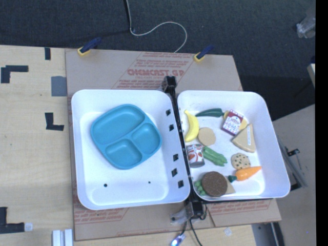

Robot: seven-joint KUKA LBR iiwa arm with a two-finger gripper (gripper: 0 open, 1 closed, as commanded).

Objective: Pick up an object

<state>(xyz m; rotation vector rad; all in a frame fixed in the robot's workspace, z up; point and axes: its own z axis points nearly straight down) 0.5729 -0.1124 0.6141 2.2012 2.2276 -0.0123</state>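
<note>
The right bin holds several toy foods. A yellow banana lies by its left wall, with a dark green pepper behind it and a tan round cracker beside it. A red and white box and a tan bread wedge sit toward the right. A small can, a green pea pod, a cookie, an orange carrot and a brown burger patty fill the front.
The left bin holds a blue divided plate. Both bins rest on a cardboard sheet held by yellow and blue clamps. A white cable loops across the dark floor behind.
</note>
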